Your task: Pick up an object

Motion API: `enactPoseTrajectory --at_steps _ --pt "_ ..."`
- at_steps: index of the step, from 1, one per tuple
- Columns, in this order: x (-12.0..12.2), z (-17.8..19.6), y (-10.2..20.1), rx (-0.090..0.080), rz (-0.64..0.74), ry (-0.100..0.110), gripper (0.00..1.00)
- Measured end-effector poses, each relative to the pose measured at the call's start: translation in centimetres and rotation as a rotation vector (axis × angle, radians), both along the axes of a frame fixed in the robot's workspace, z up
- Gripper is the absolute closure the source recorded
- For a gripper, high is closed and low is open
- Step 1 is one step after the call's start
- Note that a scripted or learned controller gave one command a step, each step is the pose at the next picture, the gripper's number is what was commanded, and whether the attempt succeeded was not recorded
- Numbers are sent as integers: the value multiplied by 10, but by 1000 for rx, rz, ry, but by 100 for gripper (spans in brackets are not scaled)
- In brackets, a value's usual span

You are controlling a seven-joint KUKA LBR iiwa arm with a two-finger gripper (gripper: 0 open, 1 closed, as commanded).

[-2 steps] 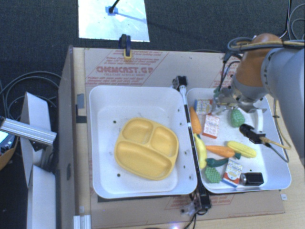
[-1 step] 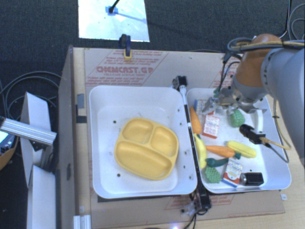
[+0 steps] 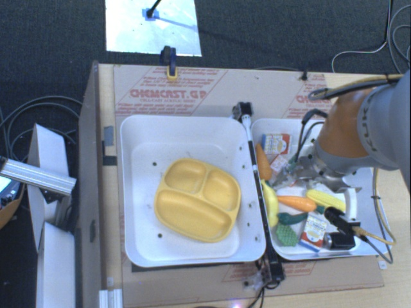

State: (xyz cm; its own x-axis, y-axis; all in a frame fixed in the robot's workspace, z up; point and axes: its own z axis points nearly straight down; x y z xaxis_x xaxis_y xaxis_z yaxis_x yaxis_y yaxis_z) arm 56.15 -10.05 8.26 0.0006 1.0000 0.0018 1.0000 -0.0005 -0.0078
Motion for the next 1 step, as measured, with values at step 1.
enactPoseTrajectory --at_steps 1 --pt "73 3 -16 -4 6 -17 0"
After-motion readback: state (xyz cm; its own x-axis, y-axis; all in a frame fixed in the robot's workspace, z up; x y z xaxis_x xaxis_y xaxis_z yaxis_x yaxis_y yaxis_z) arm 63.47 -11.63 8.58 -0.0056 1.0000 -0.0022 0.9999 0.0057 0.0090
